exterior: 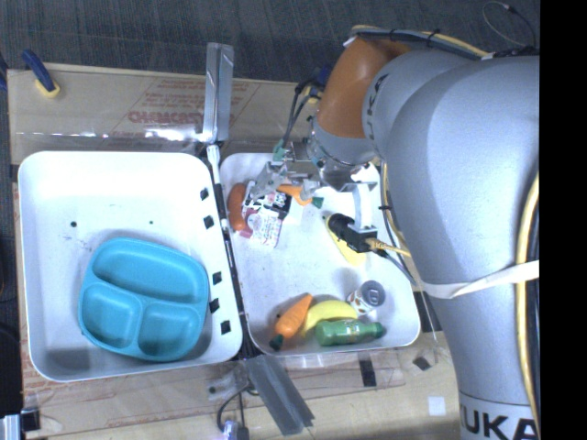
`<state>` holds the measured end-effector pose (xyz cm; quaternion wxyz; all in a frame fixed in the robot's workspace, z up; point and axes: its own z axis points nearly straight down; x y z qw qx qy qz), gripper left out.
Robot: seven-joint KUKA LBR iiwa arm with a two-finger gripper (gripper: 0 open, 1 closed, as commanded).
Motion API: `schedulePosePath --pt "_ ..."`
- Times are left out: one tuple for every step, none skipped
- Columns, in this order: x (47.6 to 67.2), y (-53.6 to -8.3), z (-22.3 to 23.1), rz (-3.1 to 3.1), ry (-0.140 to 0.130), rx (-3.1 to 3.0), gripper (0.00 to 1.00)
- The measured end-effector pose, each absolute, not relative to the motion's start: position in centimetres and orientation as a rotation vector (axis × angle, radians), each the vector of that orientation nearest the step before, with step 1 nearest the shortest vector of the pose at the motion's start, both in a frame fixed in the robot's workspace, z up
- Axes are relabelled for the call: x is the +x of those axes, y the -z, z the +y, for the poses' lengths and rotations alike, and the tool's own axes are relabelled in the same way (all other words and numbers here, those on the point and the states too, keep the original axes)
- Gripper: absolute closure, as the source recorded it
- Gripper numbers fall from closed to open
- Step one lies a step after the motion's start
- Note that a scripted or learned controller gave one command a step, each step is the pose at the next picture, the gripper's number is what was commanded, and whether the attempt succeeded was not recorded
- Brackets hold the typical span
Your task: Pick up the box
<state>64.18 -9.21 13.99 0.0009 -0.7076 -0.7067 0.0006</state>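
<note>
Box (267, 220) is my target, and it lies in the right bin (307, 257), up toward the back left corner, tilted, white with red and black print.

Sweeping across from the left now. The left bin (55, 181) carries a blue plate (142, 298) with compartments, well apart from my work. Over the divider, a reddish sausage (238, 205) sits just beside the box on its left, perhaps touching it. Then comes the box itself, and right at its upper edge, my claw (280, 183). It hangs so close over the box top that I cannot tell whether it is clenched or released, or whether it has the box at all. Down at the front of this bin, a carrot (292, 317), a banana (330, 312), a green bottle (350, 333) and a small can (371, 294) cluster together, well clear of me.

My call is that a good pick means centring on the box's narrow sides and keeping off that sausage. I should close squarely so the tilted carton doesn't twist out, then lift straight up with no dragging.

Further right, my wrist points down and leftward into the back corner. The orange band (348, 85) bends over above it, and the big grey arm (459, 154) arches in high from the right.
</note>
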Motion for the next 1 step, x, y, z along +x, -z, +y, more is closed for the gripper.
schedulePosePath --pt "63.59 -19.2 -6.89 -2.31 -0.002 -2.127 0.0"
